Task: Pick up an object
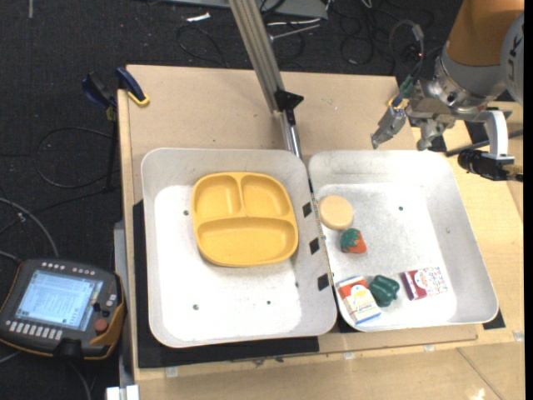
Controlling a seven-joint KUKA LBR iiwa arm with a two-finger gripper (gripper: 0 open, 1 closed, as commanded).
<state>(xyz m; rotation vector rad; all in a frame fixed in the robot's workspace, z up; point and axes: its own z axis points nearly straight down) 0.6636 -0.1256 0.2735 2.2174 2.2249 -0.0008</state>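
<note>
Above the right bin's (466,198) far rim, the arm (487,36) shows an orange band over grey casing, ending in a metallic two-finger gripper (408,132) trailing dark cables.

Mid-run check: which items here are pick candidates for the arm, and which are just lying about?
Job items, all in the right bin:
tan disc
toy strawberry
orange-and-white carton
green piece
small printed packet
gripper, open above the bin's far edge

Lying about:
yellow divided plate in the left bin
teach pendant
</note>
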